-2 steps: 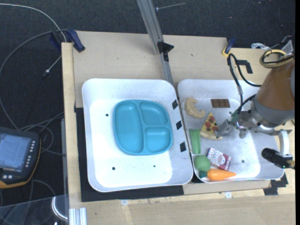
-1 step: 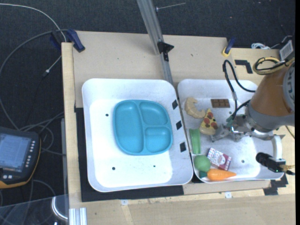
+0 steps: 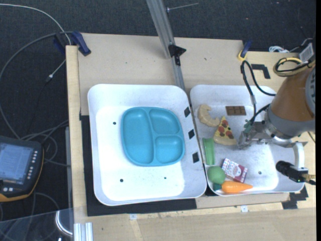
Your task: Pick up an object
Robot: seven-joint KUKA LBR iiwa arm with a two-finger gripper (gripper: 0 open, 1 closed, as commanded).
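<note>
Right now the grey two-finger gripper [image 3: 245,137] sits low in rt white bin [image 3: 261,95], just beside yellow pizza-slice toy [image 3: 224,131]. Can't tell jaw state. Blue divided plate [image 3: 152,135] in left bin.

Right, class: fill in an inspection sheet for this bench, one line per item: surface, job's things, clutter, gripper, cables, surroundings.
Surface: wooden bench bearing two white bins, left bin and right bin.
Job's things: right bin holds pizza slice, chocolate bar, carrot, green ball, red packet.
Clutter: blue divided plate in left bin.
Gripper: gripper low over right bin, beside the pizza slice.
Cables: black cable near the arm; grey wires on the floor.
Surroundings: dark carpet, handheld control screen at left.
</note>
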